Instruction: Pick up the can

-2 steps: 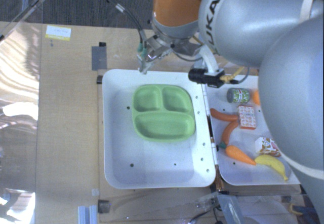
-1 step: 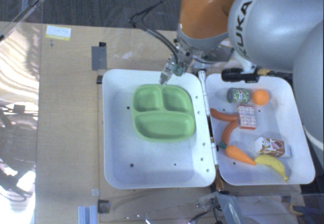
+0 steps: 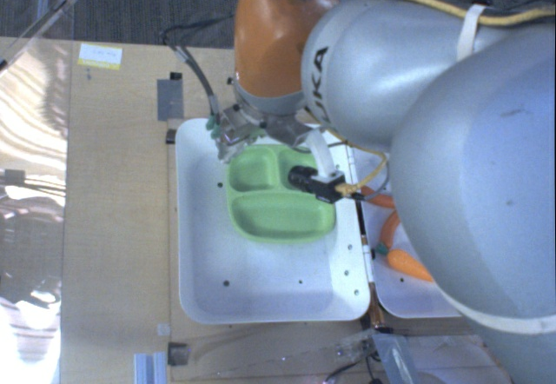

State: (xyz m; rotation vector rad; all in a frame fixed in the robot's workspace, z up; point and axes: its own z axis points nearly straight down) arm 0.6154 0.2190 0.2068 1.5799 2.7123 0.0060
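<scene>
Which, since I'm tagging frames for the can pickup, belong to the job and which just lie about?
Job: gripper, over the left bin.
Lying about: green divided plate in that bin; orange carrot-like pieces in the right bin.

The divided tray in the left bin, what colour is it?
Light green, seen in the camera view: the divided tray lies in the left bin.

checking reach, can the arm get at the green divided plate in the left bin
Probably yes: the hand hovers at the far rim of the green divided plate, with nothing between them.
</scene>
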